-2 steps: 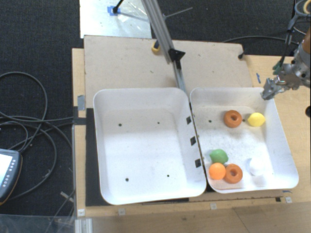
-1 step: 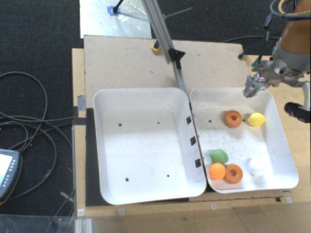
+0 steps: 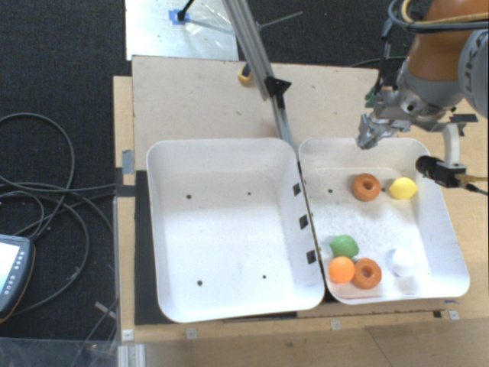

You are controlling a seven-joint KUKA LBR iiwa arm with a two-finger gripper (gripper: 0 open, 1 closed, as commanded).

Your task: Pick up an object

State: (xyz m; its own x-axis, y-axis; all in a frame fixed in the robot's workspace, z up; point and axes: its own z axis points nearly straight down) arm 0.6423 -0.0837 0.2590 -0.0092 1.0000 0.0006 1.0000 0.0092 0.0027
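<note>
1. The pincer (image 3: 372,136) hangs over the far edge of the right bin (image 3: 443,228), pointing down; whether its fingers are apart or together cannot be made out, and nothing shows between them.
2. Above it the grey arm (image 3: 439,67) comes in from the right, its orange band (image 3: 457,4) at the top right of the view, with cables looped around it.
3. Nearest the pincer, in the far part of the right bin, lies an orange ring (image 3: 366,187) — a doughnut shape with a hole — and just to its right, a little apart from it, a yellow ball (image 3: 403,188).
4. In the near part of the same bin sit four more things close together: a green lump (image 3: 344,245), an orange ball (image 3: 341,270) touching it on the near side, a second orange ring (image 3: 367,273) just right of that ball, and a white object (image 3: 403,262) further right, hard to tell from the bin floor.
5. The left bin (image 3: 164,228) stands side by side with the right one, their walls meeting in the middle.
6. Both bins rest on the tan surface (image 3: 199,98) — a slanted metal pole (image 3: 252,40) crosses its far side.
7. On the dark floor at left lie black cables (image 3: 46,189) and a handheld screen (image 3: 11,270).
</note>
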